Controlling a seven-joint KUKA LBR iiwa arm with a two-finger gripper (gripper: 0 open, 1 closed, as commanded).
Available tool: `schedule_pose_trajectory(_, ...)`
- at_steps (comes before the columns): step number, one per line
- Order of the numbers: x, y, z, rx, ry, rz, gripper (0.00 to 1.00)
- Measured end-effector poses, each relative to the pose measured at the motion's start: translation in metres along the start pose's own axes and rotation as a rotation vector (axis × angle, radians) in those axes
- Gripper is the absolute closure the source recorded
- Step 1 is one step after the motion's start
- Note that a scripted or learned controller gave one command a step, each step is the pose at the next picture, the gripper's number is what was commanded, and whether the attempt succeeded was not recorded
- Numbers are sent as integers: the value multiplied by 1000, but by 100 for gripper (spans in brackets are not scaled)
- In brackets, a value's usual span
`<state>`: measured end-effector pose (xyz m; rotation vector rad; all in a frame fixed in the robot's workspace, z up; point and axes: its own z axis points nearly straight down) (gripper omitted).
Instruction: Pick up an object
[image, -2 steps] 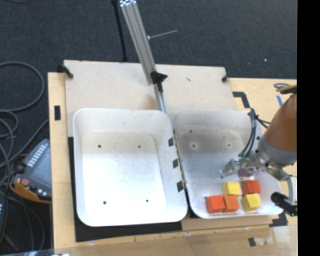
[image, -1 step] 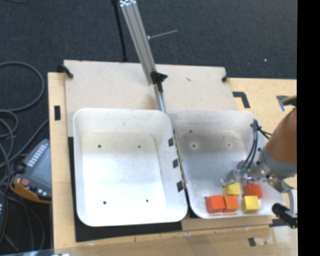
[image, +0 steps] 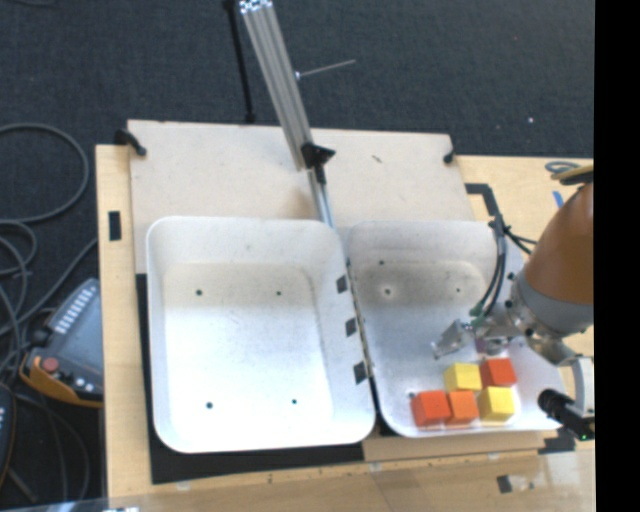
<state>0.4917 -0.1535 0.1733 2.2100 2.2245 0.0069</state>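
Tool (image: 468, 337) position was recorded over the right bin (image: 420, 255), toward its near right part, at the end of the grey arm (image: 560, 270) that entered from the right with its orange band above the wrist. Whether the tool was open or closed could not be told, since its metal parts were seen only as a small grey shape pointing left. No object was seen held by it.

Five blocks were found clustered in the near right corner of the right bin, just below the tool. A yellow block (image: 463, 377) and a red-orange block (image: 498, 372) were placed side by side in the farther row. In the nearer row, a red block (image: 431, 408), an orange block (image: 462, 405) and a second yellow block (image: 497, 402) were set touching or nearly touching one another.

The left bin (image: 250, 330) was seen beside the right one, both resting on the table (image: 230, 160). A slanted metal rail (image: 283, 85) was seen rising from behind the bins.
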Motion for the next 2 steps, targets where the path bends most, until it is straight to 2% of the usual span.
schedule_pose_trajectory(1,-40,-2,47,-12,-8,3,0)
schedule_pose_trajectory(2,-50,72,-43,-6,-5,2,0)
